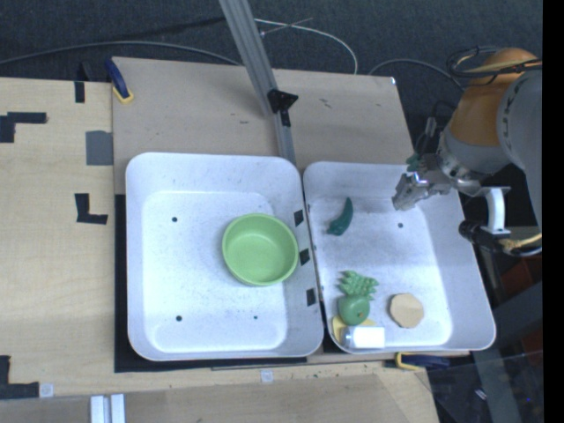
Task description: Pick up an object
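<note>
In the left bin (159, 236) lies a light green bowl (259, 249). The right bin (458, 298) holds a dark green curved piece (341, 218) near its back left, a green pineapple-shaped toy (355, 296) at the front, a round tan piece (406, 310) beside it, and a white block (367, 337) over something yellow at the front edge. My gripper (407, 192) hangs over the right bin's back right part, to the right of the curved piece, with nothing visibly in it.
A grey pole (256, 51) slants down from the top to the gap between the bins. Black cables (291, 33) trail across the dark floor behind the bench. The arm's orange band (483, 113) is at the right edge.
</note>
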`<state>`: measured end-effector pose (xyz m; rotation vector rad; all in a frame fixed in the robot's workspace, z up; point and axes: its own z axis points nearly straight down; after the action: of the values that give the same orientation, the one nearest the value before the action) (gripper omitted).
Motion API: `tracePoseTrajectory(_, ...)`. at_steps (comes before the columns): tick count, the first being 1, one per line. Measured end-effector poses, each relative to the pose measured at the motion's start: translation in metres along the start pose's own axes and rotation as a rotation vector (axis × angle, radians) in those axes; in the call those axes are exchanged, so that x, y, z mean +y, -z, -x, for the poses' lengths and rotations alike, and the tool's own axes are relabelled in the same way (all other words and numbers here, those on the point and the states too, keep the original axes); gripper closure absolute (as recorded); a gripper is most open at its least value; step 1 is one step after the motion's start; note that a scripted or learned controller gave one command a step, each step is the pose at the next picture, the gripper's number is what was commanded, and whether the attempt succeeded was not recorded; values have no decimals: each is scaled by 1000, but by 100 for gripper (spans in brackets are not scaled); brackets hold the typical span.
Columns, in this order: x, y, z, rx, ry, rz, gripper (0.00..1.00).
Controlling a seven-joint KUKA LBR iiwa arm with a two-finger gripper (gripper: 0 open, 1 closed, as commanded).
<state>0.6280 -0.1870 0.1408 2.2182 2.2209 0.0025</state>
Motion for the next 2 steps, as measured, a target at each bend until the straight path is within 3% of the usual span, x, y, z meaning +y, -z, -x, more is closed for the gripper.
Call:
tracePoseTrajectory(1, -2, 61, -6, -1, 1, 3, 100)
tracePoseTrajectory(2, -2, 73, -7, 1, 0, -2, 100)
